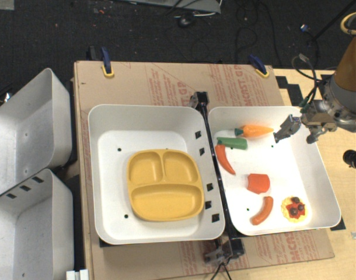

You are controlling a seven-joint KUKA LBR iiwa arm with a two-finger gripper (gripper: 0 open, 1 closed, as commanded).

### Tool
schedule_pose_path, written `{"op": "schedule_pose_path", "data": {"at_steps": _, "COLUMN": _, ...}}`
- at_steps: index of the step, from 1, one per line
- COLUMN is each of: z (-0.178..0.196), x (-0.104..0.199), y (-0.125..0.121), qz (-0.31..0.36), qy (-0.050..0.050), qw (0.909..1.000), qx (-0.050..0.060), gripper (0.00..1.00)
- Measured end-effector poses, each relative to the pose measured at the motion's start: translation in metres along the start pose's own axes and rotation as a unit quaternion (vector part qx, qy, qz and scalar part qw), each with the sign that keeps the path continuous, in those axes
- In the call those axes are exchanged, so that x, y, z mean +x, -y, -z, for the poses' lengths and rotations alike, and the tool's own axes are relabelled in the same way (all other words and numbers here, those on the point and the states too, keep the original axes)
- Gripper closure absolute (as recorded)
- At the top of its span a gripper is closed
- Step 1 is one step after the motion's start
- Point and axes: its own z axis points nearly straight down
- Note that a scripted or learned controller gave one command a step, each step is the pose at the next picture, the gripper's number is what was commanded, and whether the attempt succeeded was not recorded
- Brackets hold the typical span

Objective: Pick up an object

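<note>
- Your gripper (300, 130) hangs over the right bin's (318, 156) upper right, fingers spread (nothing between them, as far as the slant shows).
- Nearest it you have the carrot (257, 130), just left.

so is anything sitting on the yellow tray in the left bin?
No. The yellow tray in the left bin has all three compartments bare; the toy foods lie in the right bin.
</note>
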Motion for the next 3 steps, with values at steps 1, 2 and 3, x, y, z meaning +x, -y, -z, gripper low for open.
{"op": "schedule_pose_path", "data": {"at_steps": 1, "z": 0.007, "x": 0.001, "y": -0.002, "qz": 0.002, "qy": 0.001, "qw": 1.0000, "qx": -0.006, "gripper": 0.00}}
{"op": "schedule_pose_path", "data": {"at_steps": 2, "z": -0.053, "x": 0.002, "y": -0.011, "qz": 0.001, "qy": 0.001, "qw": 1.0000, "qx": -0.004, "gripper": 0.00}}
{"op": "schedule_pose_path", "data": {"at_steps": 3, "z": -0.097, "x": -0.001, "y": -0.010, "qz": 0.000, "qy": 0.001, "qw": 1.0000, "qx": -0.004, "gripper": 0.00}}
